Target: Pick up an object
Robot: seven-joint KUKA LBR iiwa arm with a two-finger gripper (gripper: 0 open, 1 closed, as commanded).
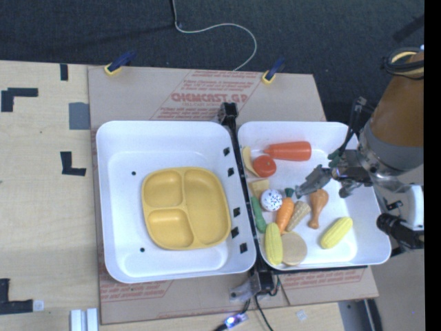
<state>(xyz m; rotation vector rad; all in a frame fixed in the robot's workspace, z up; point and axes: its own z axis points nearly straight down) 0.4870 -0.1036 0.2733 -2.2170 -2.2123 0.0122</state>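
Chicken drumstick (318, 207) lies just below pincer (311, 182).

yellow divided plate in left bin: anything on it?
Empty. The yellow plate lies flat in the left bin, all three compartments bare; the toy food sits in the right bin.

End effector (318, 178) low, arm from right

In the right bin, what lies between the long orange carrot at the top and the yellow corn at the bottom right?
In the camera view, between the carrot and the corn lie the gripper and, below it, the chicken drumstick.
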